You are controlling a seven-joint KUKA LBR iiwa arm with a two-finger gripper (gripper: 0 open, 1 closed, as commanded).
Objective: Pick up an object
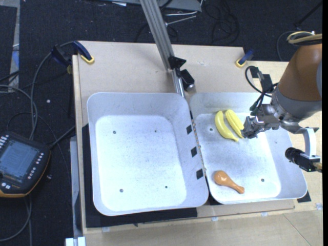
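Two yellow bananas (228, 124) lie together near the back of the right bin (287, 181). An orange pear-shaped toy (227, 181) rests near that bin's front edge. My gripper (249, 129) hangs low at the right end of the bananas, touching or just beside them. Nothing is visibly held between its fingers.
The left bin (138, 152) sits beside the right one, with black clips on the shared rim (193, 150). A slanted metal pole (161, 35) rises from the back of the bench. A pendant (18, 163) lies on the floor at far left.
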